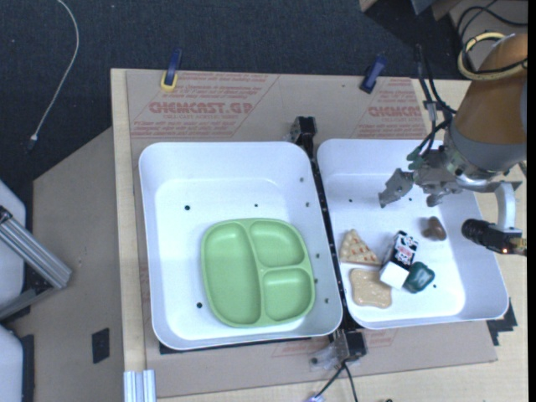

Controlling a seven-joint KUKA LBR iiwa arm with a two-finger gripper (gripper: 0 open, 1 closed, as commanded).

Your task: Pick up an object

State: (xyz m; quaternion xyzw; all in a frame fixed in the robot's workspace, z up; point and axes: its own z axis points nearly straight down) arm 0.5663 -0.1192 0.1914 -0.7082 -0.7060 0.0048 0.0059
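Plastic sheen marked the green divided plate [256, 270] in the left bin [159, 170]. Small objects [394, 266], flat wedges and blocky pieces, clustered in the right bin [352, 162]. Above them the gripper [416, 190] hung with fingers spread, holding nothing.

You are looking at a robot test bench in a lab or workshop. The board [276, 99] under the two white bins [167, 174] is plain sheet stock printed with a maker's name, held at its far edge by blue clamps [172, 69]. Loose cables [50, 74] trail over dark carpet [251, 23] beyond it, and aluminium framing [29, 249] stands past the board's left edge.
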